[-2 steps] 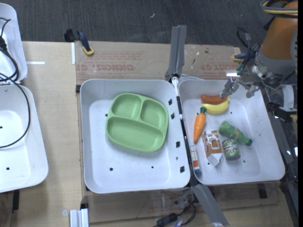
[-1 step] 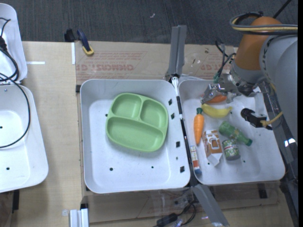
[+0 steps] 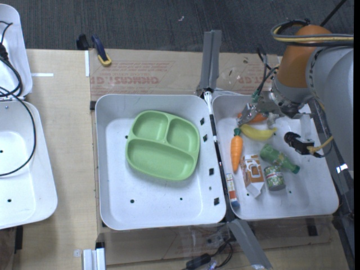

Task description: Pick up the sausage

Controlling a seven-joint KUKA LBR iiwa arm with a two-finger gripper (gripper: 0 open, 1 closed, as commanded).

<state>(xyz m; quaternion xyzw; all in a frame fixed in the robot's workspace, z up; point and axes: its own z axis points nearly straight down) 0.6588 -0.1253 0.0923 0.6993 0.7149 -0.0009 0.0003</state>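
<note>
Now, tool: the tool [image 3: 260, 104] hangs low over the far-left corner of the right bin [image 3: 315, 210], at the end of the arm [image 3: 332, 94] that reaches in from the bench's right edge. Whether it is open or closed I cannot tell, as the wrist and cables cover it.
Sausage: the reddish-orange piece I take for the sausage [image 3: 251, 117] lies just beside the tool, on its near-left side, partly hidden under it. No grip on it can be seen.
Long axis: it seems to run aslant, from the bin's far wall down toward its left wall. Judged from that, the tool would need to close across this line, not along it.
Neighbours: the banana [image 3: 257, 132] lies just on the near side of the sausage, perhaps touching it. The carrot [image 3: 237, 151] points toward the near edge along the left wall.
Surface: smooth white bin floor, flat, likely slippery under a round piece.
Room: tight, with the far wall and the left wall close by and the banana crowding the near side. The left bin [image 3: 112, 196] is well apart.
</note>
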